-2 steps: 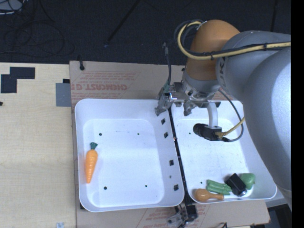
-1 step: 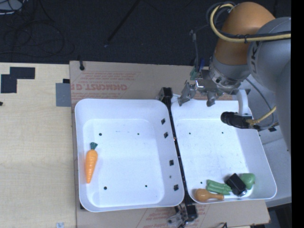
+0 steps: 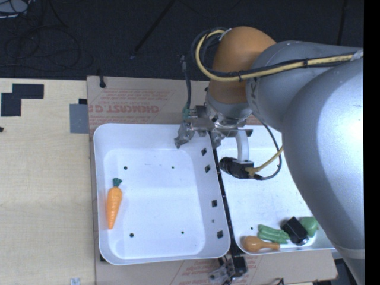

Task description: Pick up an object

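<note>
An orange toy carrot point(image 3: 113, 202) with a green top lies at the left side of the left bin point(image 3: 148, 251). In the front corner of the right bin point(image 3: 261, 203) lie a green pod-like toy point(image 3: 272, 233), a black object point(image 3: 295, 230), a green piece point(image 3: 309, 224) and a tan pear-shaped toy point(image 3: 259, 244). My gripper point(image 3: 197, 140) hangs over the far end of the wall between the two bins. It is open, with nothing between its fingers. It is far from the carrot and from the cluster of toys.
The grey arm covers the right side of the view and part of the right bin. A cardboard sheet point(image 3: 136, 100) lies under the bins. A black cable loop point(image 3: 237, 168) hangs below the wrist over the right bin.
</note>
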`<action>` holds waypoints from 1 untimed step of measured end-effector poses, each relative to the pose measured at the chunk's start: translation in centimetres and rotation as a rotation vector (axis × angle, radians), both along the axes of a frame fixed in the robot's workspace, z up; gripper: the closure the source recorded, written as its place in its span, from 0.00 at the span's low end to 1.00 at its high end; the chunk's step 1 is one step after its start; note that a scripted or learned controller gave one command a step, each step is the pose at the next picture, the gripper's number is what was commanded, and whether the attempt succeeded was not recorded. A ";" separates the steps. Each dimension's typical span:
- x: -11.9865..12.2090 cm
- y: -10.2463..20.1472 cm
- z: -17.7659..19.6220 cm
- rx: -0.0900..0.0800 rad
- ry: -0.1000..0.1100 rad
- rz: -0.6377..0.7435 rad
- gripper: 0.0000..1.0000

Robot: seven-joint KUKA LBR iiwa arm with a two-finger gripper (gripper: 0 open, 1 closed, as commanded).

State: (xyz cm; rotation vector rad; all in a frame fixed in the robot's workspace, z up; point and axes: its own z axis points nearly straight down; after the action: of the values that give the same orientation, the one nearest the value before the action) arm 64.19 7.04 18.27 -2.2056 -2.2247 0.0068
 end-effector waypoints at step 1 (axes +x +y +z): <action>0.3 -3.1 8.4 -0.004 -0.014 -0.010 0.00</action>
State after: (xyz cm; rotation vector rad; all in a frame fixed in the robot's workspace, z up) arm 64.45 3.97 26.71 -2.2257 -2.2221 -0.0040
